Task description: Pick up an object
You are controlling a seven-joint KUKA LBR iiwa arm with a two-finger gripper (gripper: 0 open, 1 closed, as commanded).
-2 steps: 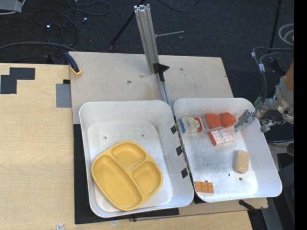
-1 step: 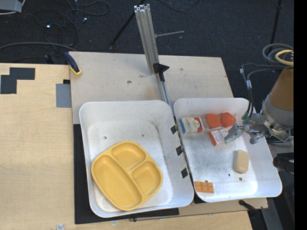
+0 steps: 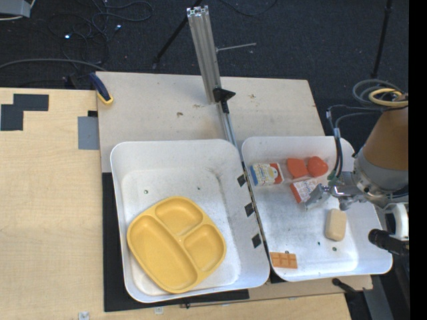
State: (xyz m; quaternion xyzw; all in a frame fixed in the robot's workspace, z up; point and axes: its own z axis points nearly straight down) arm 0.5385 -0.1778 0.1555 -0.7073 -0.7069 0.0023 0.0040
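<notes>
The right bin [image 3: 373,262] holds several small items. A small white carton [image 3: 265,173] lies at its back left, with two orange-red pieces [image 3: 297,167] [image 3: 317,166] beside it. In front of them lies a red-and-white packet [image 3: 303,191]. A beige bread-like lump [image 3: 335,225] rests toward the right, and a flat orange cracker [image 3: 283,260] sits by the front rim. My gripper [image 3: 325,197] reaches in from the right, low over the bin, just right of the packet and above the beige lump. Nothing visibly hangs from it.
The left bin [image 3: 133,159] carries a yellow divided plate [image 3: 177,243] in its front half. A metal post [image 3: 203,52] stands behind the bins. The arm's grey and orange body [image 3: 387,152] overhangs the right bin's right rim. Cables lie on the floor at the back right.
</notes>
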